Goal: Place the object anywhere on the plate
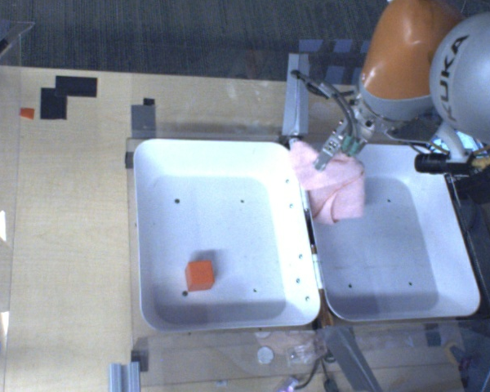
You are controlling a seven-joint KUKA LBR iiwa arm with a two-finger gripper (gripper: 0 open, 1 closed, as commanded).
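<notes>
A small orange cube [200, 275] lies on the floor of the left bin [155, 219], near its front left. A pink plate [339, 193] rests in the back left corner of the right bin [425, 251], its edge lapping up against the divider between the bins. My gripper [338, 152] hangs over the plate's back edge, far to the right of the cube. It is open and nothing sits between its fingers.
The arm's orange band and grey wrist [425, 47] loom over the right bin's back edge. Metal brackets [294, 104] stand behind the bins. The wooden bench [57, 219] stretches to the left, with black markers [65, 95] on it.
</notes>
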